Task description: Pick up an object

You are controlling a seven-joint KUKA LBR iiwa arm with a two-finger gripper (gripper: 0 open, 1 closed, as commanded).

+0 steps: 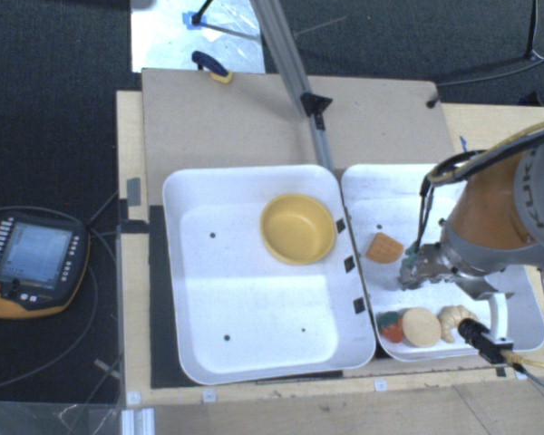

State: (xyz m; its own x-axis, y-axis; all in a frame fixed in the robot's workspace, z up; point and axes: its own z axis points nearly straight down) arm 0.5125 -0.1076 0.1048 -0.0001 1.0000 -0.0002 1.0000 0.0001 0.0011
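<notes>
The end effector [415,270] sits low in the right bin [381,188], just right of an orange wedge [384,248] and apart from it. Whether it is parted or closed cannot be told from this angle, and nothing is seen held in it.

Candidate objects lie along the bin's near edge: a round tan piece [422,327], a red and green item [392,326] touching its left side, and a pale lumpy item [454,320] touching its right. The left bin [254,333] holds a yellow bowl [297,228].

Risks, as judged: a descent at this spot likely lands on bare floor between wedge and cluster, closing on nothing. The near-edge items are packed together, so a grasp there may nudge neighbours or jam against the bin wall. The wedge's sloped faces may slip out under pressure.
</notes>
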